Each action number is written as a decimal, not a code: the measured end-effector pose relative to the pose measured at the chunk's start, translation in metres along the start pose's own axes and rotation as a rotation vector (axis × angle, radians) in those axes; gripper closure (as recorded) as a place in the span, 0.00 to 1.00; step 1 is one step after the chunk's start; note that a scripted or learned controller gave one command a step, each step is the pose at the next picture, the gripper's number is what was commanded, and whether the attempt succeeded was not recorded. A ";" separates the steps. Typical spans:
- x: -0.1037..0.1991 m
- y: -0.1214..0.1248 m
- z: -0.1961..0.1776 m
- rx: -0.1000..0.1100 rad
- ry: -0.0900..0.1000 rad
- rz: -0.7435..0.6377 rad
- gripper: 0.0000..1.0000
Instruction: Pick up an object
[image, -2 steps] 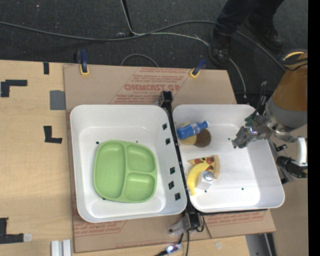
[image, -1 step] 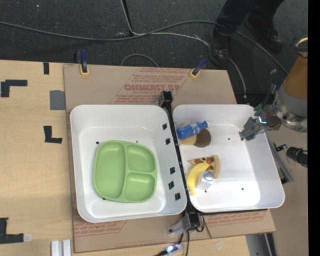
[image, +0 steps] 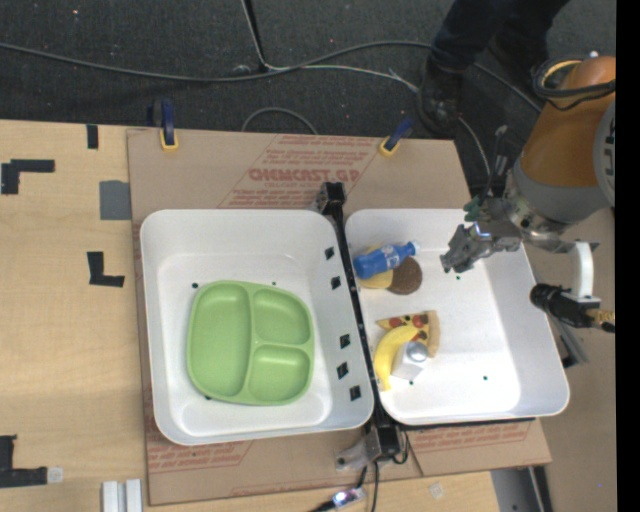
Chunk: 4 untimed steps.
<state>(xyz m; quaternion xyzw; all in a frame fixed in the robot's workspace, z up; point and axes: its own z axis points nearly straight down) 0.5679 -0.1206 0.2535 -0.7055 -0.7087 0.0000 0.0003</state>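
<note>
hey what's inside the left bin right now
The left bin holds a green divided plate lying flat, its three compartments bare. White bin floor shows around it. Whatever lies beneath the plate is covered, so that cannot be seen.

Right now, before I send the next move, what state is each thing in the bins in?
Green divided plate: lying flat in the left bin, nothing on it.
Blue bottle: on its side in the right bin.
Banana: lying flat, not gripped.
Brown round item: resting beside the bottle.
Gripper: above the right bin, holding nothing.
</note>
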 end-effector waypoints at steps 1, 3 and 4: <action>0.044 0.020 0.010 0.001 -0.001 0.002 1.00; 0.144 0.041 0.004 0.001 0.000 -0.001 1.00; 0.201 0.048 0.023 0.002 -0.001 0.001 1.00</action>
